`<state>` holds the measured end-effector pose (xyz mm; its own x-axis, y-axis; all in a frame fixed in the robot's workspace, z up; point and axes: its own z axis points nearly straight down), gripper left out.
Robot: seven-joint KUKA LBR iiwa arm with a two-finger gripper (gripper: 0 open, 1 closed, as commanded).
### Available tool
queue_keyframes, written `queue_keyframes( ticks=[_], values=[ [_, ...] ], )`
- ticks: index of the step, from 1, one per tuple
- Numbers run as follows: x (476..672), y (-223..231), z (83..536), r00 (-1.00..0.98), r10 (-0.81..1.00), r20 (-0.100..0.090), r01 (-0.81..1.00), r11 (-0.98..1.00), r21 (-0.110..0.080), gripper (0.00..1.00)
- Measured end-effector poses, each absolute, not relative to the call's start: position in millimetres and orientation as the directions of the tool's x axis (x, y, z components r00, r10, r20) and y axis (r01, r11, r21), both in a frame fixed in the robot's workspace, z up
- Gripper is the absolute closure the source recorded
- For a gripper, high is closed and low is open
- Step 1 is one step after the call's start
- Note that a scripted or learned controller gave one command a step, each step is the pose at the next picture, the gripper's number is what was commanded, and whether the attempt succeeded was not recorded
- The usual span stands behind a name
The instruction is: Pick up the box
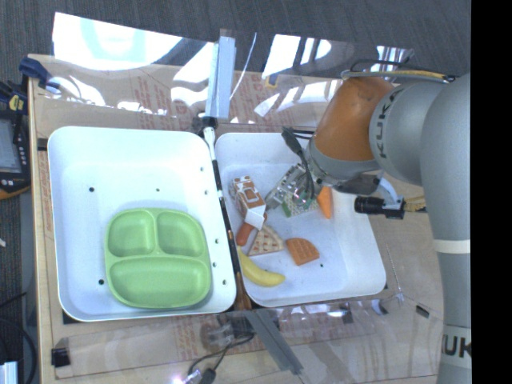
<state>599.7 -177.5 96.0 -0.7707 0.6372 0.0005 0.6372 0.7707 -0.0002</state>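
The box (pixel 247 196) lies near the right bin's (pixel 364 270) left wall, crowded by a sandwich wedge (pixel 265 241) and banana (pixel 260 271); the gripper (pixel 291 192), its state indiscernible, hovers beside it and risks catching a neighbour instead.

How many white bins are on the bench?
2. The left bin holds a green tray. The right bin holds the box, toy food and the gripper.
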Motion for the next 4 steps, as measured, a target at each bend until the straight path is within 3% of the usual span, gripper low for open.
queue_keyframes(
  ticks=[1, 2, 3, 4],
  values=[
    [599.5, -178.1, 95.9, -0.77, 0.638, 0.0, 0.638, 0.77, -0.001, 0.0],
    [620.2, -210.0, 125.8, -0.53, 0.848, -0.002, 0.848, 0.53, 0.0, 0.0],
    [595.1, -208.3, 96.6, -0.57, 0.821, -0.006, 0.821, 0.57, 0.006, 0.0],
    [618.7, -211.1, 96.3, -0.397, 0.918, -0.006, 0.918, 0.397, 0.005, 0.0]
  ],
)
